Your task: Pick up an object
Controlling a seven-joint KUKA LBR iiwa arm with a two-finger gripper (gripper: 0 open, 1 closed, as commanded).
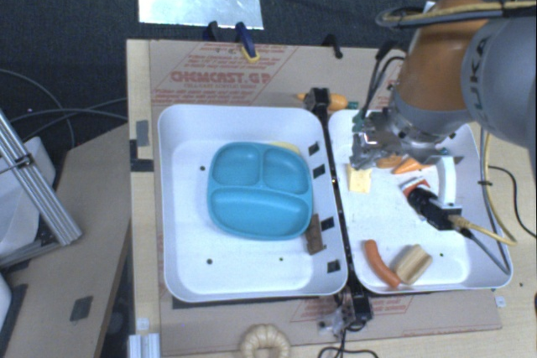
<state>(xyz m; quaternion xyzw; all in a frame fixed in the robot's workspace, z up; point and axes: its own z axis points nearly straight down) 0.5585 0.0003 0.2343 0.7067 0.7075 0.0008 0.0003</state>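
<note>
One cheese slice lies just below our hand in the right bin; we cannot tell its grip.

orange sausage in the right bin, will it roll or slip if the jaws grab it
The orange sausage looks round and smooth, so it may roll if nudged sideways. Its curve probably limits that. It lies against the beige block, which could crowd a grasp.

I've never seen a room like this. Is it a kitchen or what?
Probably a robot test lab, not a kitchen. A grey and orange robot arm reaches over two white bins taped to cardboard. The sausage and blue divided plate look like toys, and cables trail around the bench.
</note>
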